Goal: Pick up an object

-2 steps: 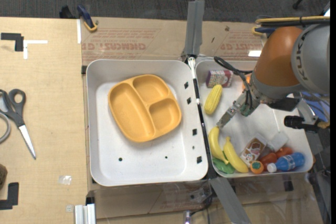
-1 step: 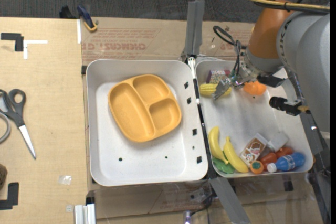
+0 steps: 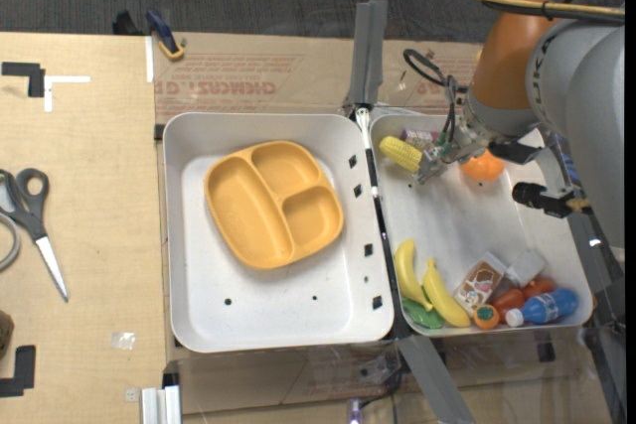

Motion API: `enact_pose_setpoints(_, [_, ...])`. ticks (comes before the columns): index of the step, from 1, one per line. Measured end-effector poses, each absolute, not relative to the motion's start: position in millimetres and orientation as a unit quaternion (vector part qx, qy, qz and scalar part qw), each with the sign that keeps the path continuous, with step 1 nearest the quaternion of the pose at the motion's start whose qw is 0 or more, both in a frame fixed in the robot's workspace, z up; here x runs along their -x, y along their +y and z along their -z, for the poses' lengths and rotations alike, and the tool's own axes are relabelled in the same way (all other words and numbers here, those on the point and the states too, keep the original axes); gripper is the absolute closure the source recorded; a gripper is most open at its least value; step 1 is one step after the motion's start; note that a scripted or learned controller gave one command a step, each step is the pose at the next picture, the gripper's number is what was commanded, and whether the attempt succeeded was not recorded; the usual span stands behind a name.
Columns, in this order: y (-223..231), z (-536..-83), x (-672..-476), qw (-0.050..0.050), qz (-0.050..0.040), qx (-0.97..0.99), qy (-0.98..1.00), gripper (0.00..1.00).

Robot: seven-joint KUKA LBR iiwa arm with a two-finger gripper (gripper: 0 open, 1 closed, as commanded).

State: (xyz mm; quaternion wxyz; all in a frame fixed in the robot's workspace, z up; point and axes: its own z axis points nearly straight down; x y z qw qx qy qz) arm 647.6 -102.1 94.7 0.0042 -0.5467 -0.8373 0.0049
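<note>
Two bins under me; my gripper (image 3: 429,164) is down in the right bin (image 3: 467,223), at its far end. Nearest object: a corn cob (image 3: 400,152), yellow, lying near the far left corner of that bin, its right end just beside my fingertips. Whether I touch it I cannot tell. How far my fingers are apart I cannot tell either; cables and the wrist hide them, and I see nothing clearly held between them.

Just right of my gripper, partly under my wrist, sits an orange ball (image 3: 484,167). A small pinkish packet (image 3: 417,136) lies behind the cob against the far wall.

Near end of the same bin: two bananas (image 3: 429,285) side by side along the left wall, a green item (image 3: 424,316) under their tips, a brown snack packet (image 3: 479,285), a red item (image 3: 515,297), a blue bottle (image 3: 548,306) with white cap, and a small orange ring (image 3: 485,317).

Left bin (image 3: 189,243): one yellow divided plate (image 3: 274,203), three compartments, lying flat, tilted in plan.

Bench, far left: scissors (image 3: 38,228) with grey handles.

My arm (image 3: 576,74) comes in from the right, orange band above the wrist.
</note>
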Motion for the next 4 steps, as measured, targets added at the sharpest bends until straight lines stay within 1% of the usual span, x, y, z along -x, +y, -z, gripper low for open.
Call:
enact_pose_setpoints(1, [-177.9,-160.8,-659.1,0.0,-0.0011,0.468,-0.884,1.0])
enact_pose_setpoints(2, [-137.6,-88.4,-572.5,0.002,-0.0014,0.584,-0.812,1.0])
enact_pose_setpoints(3, [-137.8,-88.3,-572.4,0.002,-0.0015,0.584,-0.811,0.0])
enact_pose_setpoints(4, [-159.4,-84.3,-638.7,0.046,-0.0215,0.648,-0.76,0.0])
